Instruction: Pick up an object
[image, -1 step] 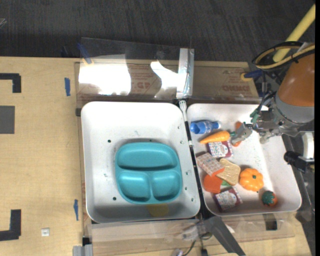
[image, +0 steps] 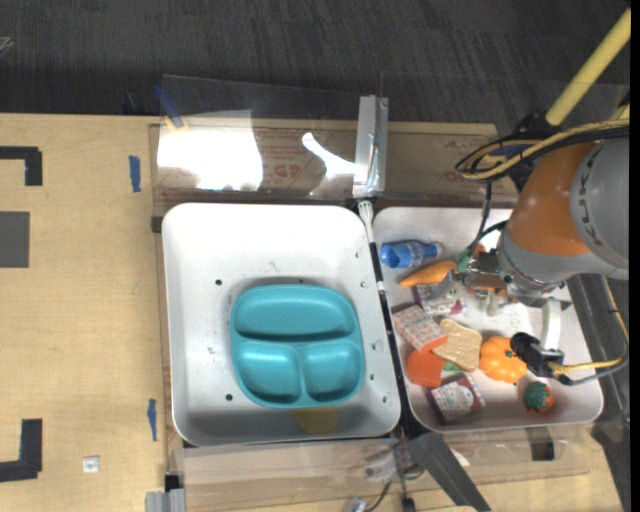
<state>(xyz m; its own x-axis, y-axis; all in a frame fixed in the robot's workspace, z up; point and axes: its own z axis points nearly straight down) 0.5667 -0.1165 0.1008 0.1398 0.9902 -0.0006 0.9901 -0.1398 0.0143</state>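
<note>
Camera view, target: small orange plastic toy carrot (image: 432, 272), tapered, near the right white bin's (image: 590, 405) far-left corner, just beside a blue plastic bottle (image: 408, 253).
Handling: I judge it light, stiff, a bit slick; best pinched across its thick middle.
Pincer: my gripper (image: 478, 272) hangs close by the carrot; I cannot tell its state.
Left bin: teal divided plastic tray (image: 295, 342).

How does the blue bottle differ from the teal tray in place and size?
The blue bottle is small and lies on its side in the right bin, crowded among other items; the teal tray is much larger, flat with three compartments, and sits by itself in the left bin. Both are bluish.
</note>
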